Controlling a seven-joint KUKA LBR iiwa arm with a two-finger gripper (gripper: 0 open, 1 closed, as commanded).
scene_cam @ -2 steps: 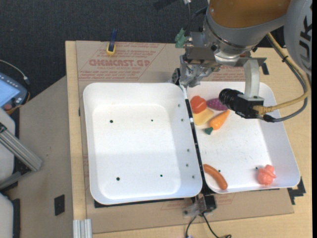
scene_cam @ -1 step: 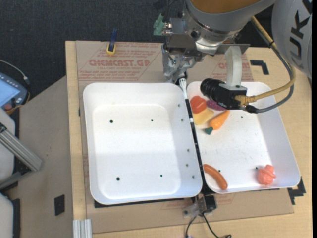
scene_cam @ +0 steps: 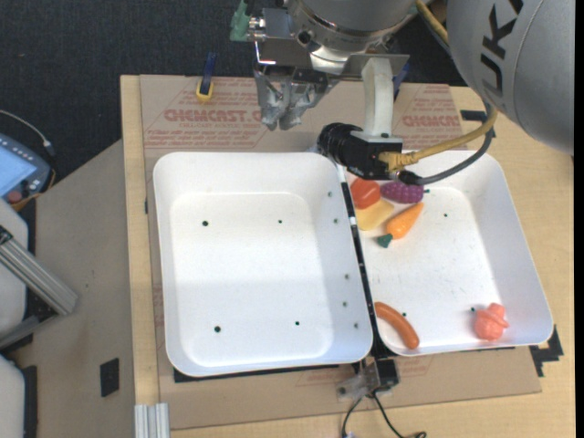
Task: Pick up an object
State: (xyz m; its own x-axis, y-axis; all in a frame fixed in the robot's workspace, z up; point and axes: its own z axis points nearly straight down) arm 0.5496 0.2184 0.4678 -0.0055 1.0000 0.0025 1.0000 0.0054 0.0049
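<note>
The claw (scene_cam: 285,112) hangs above the far edge of the left bin (scene_cam: 173,245), over the brown board just beyond the rim. Its fingers point down and look close together with nothing between them, though from this slanted angle the metal blurs into one grey mass, so I cannot tell how far apart they stand.

The things to pick all lie in the right bin (scene_cam: 511,245), which puts them to the claw's right in this view and nearer the camera. The closest is a cluster pressed against the dividing wall: a red piece (scene_cam: 365,192), a yellow piece (scene_cam: 371,215) touching it below, a purple piece (scene_cam: 401,192) just beside, and a carrot (scene_cam: 404,220) whose long axis runs diagonally, leaf end toward the near left. A sausage (scene_cam: 398,324) lies along the near rim, also on a slant, and a pink toy (scene_cam: 491,321) sits well apart in the near right corner. A black fitting with a yellow hose (scene_cam: 447,149) hangs over the far corner of that bin, just beside the cluster, and may crowd a descent there.

The bins rest on a board on a pale surface (scene_cam: 91,245); the floor (scene_cam: 73,44) beyond is dark.
</note>
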